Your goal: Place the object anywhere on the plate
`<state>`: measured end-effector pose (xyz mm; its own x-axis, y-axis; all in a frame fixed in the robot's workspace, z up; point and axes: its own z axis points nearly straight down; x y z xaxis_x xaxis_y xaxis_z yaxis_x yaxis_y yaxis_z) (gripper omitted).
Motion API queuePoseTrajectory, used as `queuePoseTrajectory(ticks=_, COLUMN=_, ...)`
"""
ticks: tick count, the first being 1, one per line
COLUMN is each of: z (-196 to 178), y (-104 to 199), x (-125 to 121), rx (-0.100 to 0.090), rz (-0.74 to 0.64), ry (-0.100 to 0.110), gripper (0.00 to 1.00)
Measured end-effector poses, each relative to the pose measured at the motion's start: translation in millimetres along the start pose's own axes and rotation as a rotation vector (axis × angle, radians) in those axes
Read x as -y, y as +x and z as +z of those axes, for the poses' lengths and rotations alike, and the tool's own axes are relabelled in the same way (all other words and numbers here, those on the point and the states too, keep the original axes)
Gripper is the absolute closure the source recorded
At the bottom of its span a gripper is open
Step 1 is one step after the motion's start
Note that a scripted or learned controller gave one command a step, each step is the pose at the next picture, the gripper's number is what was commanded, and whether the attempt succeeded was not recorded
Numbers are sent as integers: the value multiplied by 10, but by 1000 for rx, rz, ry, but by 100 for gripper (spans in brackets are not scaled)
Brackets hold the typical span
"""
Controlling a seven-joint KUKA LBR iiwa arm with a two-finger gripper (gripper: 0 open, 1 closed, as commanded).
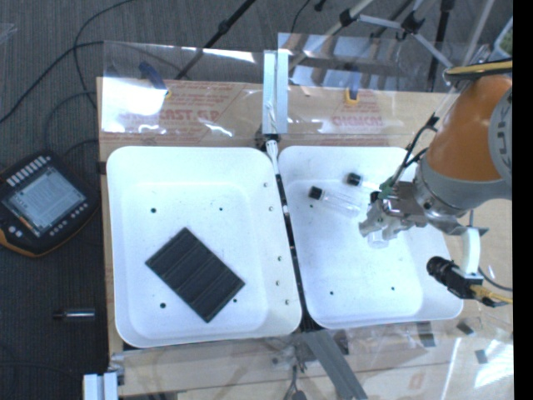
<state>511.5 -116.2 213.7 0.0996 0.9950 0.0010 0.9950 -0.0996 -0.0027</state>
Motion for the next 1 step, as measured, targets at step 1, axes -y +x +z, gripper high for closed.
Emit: queuePoseTrajectory(ticks=1, z=312, y=506, x=-687, rx=3, rz=-98, ry=1, gripper=100)
